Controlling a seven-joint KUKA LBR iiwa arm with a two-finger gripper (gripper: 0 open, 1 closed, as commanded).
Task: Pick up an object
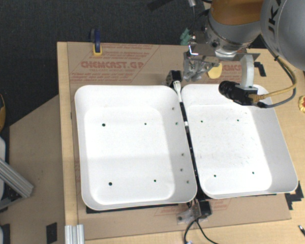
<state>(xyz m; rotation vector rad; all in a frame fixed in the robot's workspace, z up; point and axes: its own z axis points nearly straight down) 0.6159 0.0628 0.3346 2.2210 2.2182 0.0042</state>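
My end effector [195, 69] hangs just past the far rim of the right bin [274, 151], close to that bin's far-left corner and over the table [122, 67]. I cannot tell whether it is open or closed, because the hardware there is cluttered and seen at a slant.

The only candidate for the task's thing is a small pale yellow piece [215, 71]. It sits just beside my end effector, also just beyond the right bin's far rim. I can't say if it rests on the table, hangs off me or is in my grip, so I make no claim of holding it. The left bin [127, 151] touches the right bin's left edge.

Handling is a judgement, since the piece is too small to read well. It looks little and rounded, so I'd guess it is light. Weight shouldn't be the issue, but a small rounded thing can squirt sideways out of a pinch. I can't tell the material or whether it is stiff (maybe plastic or foam), so I'd use moderate force. I'd take hold across its narrowest width, centred on its middle and coming straight down. The right bin's far rim is close, so clipping it is the risk.
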